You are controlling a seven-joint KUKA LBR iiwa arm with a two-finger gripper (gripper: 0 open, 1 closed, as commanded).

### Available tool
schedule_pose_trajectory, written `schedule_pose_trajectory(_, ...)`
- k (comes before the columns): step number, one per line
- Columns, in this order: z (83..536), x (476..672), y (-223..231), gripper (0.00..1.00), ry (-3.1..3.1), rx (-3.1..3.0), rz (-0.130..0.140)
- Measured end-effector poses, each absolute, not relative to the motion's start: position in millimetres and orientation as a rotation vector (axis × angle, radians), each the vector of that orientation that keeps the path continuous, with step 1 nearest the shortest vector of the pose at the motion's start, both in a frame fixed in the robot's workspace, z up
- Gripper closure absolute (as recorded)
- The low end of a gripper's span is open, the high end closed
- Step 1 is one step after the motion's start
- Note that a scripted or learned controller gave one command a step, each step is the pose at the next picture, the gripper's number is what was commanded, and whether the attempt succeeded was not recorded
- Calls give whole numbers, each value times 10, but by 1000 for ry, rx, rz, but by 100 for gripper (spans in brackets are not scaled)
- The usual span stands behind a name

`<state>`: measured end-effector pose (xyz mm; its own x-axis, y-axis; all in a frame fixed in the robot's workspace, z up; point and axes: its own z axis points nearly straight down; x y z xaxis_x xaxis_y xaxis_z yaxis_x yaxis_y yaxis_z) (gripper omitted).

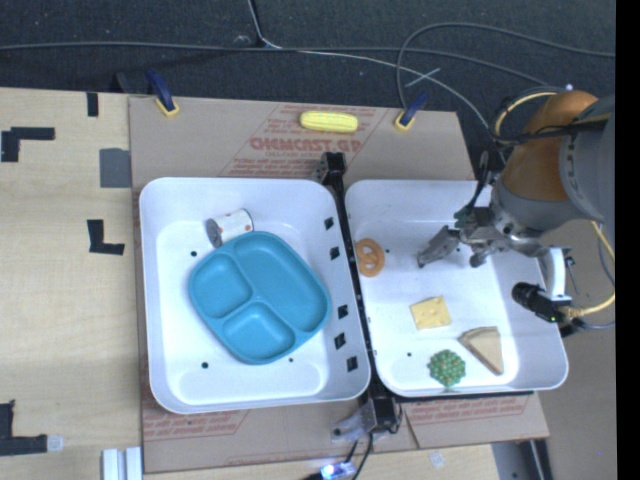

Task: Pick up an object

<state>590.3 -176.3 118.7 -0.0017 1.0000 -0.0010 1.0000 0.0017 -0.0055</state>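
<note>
The right bin (400,203) holds a brown pretzel (370,257) at its left wall, a yellow cheese slice (431,313) in the middle, a green broccoli floret (447,367) and a tan bread wedge (485,348) near the front. My gripper (456,255) hangs over the upper middle of this bin, right of the pretzel and above the cheese. Its two fingers are spread open with nothing between them.
The left bin (160,268) carries a blue divided plate (258,295) and a small white cup (229,226) lying on its side. A yellow corn cob (329,122) rests on the cardboard behind the bins. Cables loop across the dark back.
</note>
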Motion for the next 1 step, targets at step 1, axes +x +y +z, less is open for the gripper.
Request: schedule_pose_trajectory(1,836,5906,-1762,0,-2225,-2221,4)
